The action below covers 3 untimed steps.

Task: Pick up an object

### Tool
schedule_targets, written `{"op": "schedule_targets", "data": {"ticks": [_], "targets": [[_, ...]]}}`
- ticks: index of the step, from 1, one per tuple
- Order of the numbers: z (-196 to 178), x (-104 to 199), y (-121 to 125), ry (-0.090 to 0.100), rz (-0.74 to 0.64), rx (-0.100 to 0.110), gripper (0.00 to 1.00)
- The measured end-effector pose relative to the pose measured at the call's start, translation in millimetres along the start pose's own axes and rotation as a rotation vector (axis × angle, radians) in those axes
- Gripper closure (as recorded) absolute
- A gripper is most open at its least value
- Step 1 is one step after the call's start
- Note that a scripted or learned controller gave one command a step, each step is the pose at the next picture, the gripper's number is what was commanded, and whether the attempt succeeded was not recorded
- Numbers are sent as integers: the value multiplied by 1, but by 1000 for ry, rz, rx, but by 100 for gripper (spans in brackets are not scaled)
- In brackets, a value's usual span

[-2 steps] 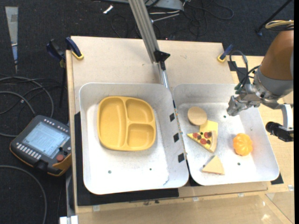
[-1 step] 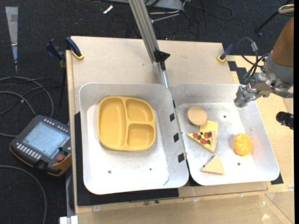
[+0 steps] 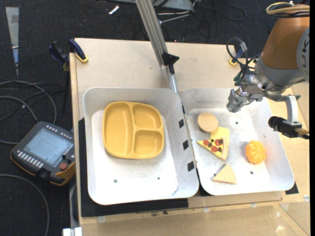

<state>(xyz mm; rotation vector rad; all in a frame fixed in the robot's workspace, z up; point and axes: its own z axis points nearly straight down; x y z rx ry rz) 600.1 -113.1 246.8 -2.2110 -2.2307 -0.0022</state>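
The tabletop [image 3: 123,58] carries two shallow white bins side by side. At the near edge of the right bin [image 3: 275,178] lies a pale triangular wedge [image 3: 226,174], flat on the bin floor. Just beyond it and to the right sits an orange toy pumpkin [image 3: 255,152], apart from the wedge. Left of the pumpkin lies a toy pizza slice [image 3: 217,144], yellow with red toppings, its tip pointing toward the left bin. A round tan disc [image 3: 207,122] overlaps the far corner of the pizza slice. The left bin [image 3: 98,181] holds a yellow divided tray [image 3: 133,130] with three compartments, resting flat near the bin centre. Farther back, the claw [image 3: 236,102] hangs over the far part of the right bin, above and to the right of the tan disc and apart from every object in the bin; nothing is seen between its fingers, and whether they are spread or pressed together cannot be told from this angle. The grey arm with its orange band [image 3: 288,36] enters from the right. A metal pole [image 3: 152,23] slants over the far tabletop toward the gap between the bins. A handheld control pendant [image 3: 44,151] lies on the floor left of the tabletop.
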Motion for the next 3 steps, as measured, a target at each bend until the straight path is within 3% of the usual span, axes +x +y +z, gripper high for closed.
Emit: {"op": "schedule_targets", "data": {"ticks": [1, 3], "targets": [[-7, 60, 0, 1, 0, 0, 100], [15, 160, -8, 0, 1, 2, 100]]}}
